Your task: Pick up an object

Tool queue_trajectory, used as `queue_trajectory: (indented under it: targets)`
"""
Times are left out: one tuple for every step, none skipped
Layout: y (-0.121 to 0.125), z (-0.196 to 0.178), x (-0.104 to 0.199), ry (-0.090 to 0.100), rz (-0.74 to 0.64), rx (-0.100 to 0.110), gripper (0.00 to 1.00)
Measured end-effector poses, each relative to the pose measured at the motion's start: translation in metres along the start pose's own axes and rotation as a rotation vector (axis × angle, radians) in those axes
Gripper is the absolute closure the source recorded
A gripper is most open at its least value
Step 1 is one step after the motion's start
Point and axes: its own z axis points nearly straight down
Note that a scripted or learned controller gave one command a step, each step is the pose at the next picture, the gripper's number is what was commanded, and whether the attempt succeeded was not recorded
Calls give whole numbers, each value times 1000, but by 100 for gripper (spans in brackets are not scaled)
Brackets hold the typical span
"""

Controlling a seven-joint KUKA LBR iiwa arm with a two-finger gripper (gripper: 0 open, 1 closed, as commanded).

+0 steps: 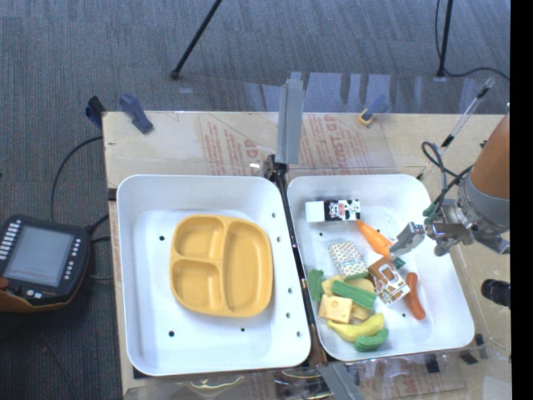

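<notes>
Camera view: gripper (414,238) over right bin (433,198) near its right edge, fingers spread, grasping nothing; carrot (374,237) just beside; yellow plate (221,265) in left bin (141,215).

Red print on bench board (250,144), upside down, illegible; no other text readable.

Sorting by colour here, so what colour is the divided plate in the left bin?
Yellow-orange: the divided plate, in the camera view.
</notes>
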Motion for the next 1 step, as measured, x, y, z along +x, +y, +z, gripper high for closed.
queue_trajectory:
  targets:
    - [85, 124, 20, -1, 131, -4, 0]
